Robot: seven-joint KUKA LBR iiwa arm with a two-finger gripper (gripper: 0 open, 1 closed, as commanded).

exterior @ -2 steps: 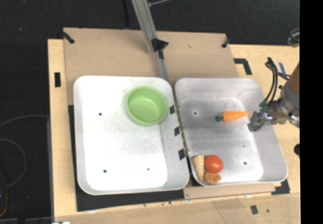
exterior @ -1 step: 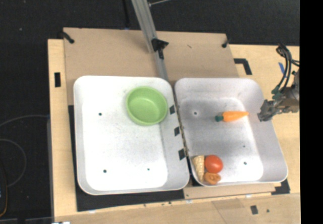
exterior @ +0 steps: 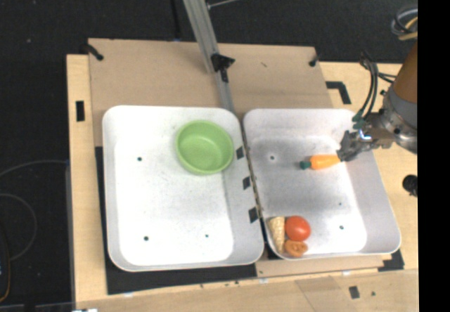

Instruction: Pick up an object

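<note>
A small orange carrot (exterior: 323,161) with a green tip lies across the middle of the right bin (exterior: 351,233), green end pointing left. My gripper (exterior: 349,149) comes in from the right edge of that bin, and its tip meets the carrot's right end. Whether the carrot rests on the bin floor or hangs just above it cannot be told. The grey wrist with its cables sits behind the gripper, over the bin's right rim.
A green bowl (exterior: 204,147) stands in the upper part of the left bin (exterior: 140,233). A red tomato (exterior: 298,227), a pale corn piece (exterior: 277,230) and a small orange item (exterior: 295,248) crowd the right bin's front left corner. A metal pole (exterior: 200,15) slants behind the bins.
</note>
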